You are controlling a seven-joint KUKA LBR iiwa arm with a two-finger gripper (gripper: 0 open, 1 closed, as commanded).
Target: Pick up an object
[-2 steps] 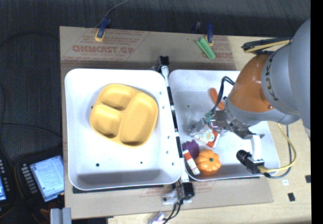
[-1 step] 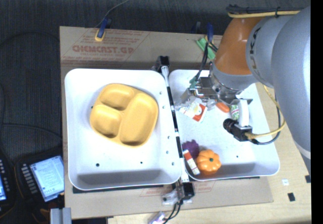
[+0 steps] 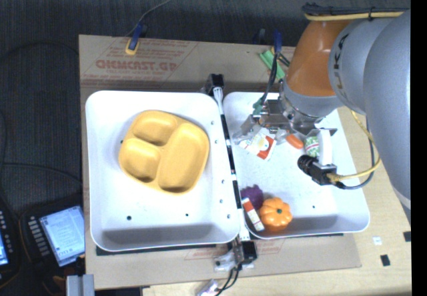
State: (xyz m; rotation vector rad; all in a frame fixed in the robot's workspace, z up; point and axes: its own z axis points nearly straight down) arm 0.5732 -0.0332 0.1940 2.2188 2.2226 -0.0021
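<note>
My gripper [image 3: 261, 129] hangs over the upper left part of the right bin [image 3: 347, 218], under the grey arm with its orange band. Just below it lies a small red and white packet [image 3: 265, 147], touching or almost touching the gripper's tip. An orange piece [image 3: 294, 141] and a green and white can [image 3: 312, 145] lie to the right of the packet, partly hidden by the wrist. A small orange pumpkin [image 3: 275, 213] sits at the bin's front left, beside a purple object [image 3: 252, 193] and a red and white stick [image 3: 251, 213].
A large yellow bread-shaped object [image 3: 164, 149] lies in the left bin [image 3: 107, 221]. A black rail [image 3: 227, 148] separates the bins. A cable with a black plug [image 3: 317, 169] hangs from the wrist over the right bin. A tablet [image 3: 60, 233] lies at the lower left, off the bench.
</note>
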